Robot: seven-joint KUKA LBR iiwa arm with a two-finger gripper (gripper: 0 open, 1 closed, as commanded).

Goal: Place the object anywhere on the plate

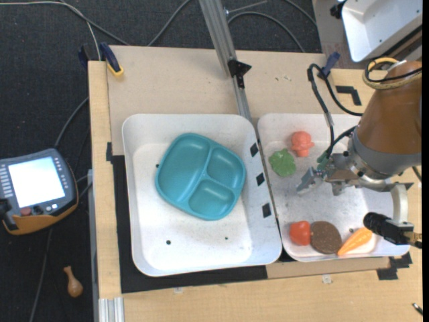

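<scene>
Dark carpet surrounded a pale wooden worktop (pixel 174 79), with loose cables trailing across the floor and a teach pendant (pixel 33 190) with a lit screen lying off to the left. Two shallow white bins sat side by side on the worktop. The left bin (pixel 194 247) carried a teal plate (pixel 200 175) with three compartments, turned at an angle and set toward the bin's upper middle; nothing lay on it. A slanted metal pole (pixel 218 25) ran down from the top of the view to the seam between the bins.

The right bin (pixel 288 213) held the loose things. A pink-orange object (pixel 301 142) lay near its upper part, with a green leafy object (pixel 282 162) just beside it, lower and to the left. Along the bin's lower edge a red round object (pixel 300 232) touched a brown oval object (pixel 325 237), and an orange carrot-shaped object (pixel 354 241) lay just right of that.

The arm (pixel 392 126) reached in from the right, its orange band and grey wrist over the right bin. The claw (pixel 322 180) hung over the middle of that bin, between the upper pair and the lower row. Its fingers stood apart with nothing between them, and none of the objects touched it. Every object remained in the right bin, well apart from the plate.
</scene>
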